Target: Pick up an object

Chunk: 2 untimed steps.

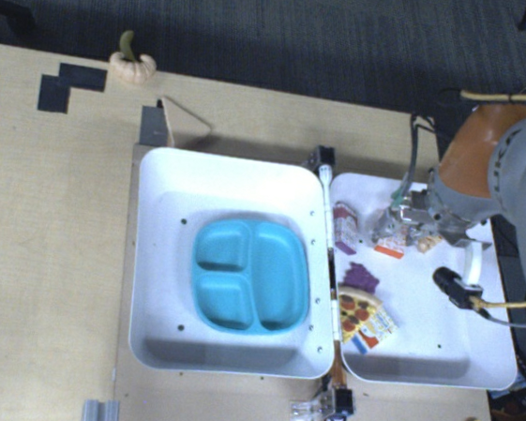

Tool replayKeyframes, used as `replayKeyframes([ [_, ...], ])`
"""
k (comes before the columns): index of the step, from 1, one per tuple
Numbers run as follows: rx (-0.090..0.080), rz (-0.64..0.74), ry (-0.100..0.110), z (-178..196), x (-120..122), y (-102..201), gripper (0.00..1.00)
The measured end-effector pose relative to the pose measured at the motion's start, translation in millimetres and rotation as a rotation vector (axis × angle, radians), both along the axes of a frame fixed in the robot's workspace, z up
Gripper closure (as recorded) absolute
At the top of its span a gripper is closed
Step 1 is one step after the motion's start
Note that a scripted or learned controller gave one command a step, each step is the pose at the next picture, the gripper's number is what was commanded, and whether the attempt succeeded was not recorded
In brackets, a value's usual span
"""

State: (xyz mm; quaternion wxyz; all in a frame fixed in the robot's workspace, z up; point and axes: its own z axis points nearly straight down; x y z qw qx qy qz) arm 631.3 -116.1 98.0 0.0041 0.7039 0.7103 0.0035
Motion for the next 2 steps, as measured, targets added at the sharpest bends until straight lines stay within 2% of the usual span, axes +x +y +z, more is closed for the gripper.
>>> replayKeyframes([
  [1,0.002,-0.002,0.005,88,-66,61,1.00],
  [2,0.003,-0.003,0.010,112,-108,116,1.00],
])
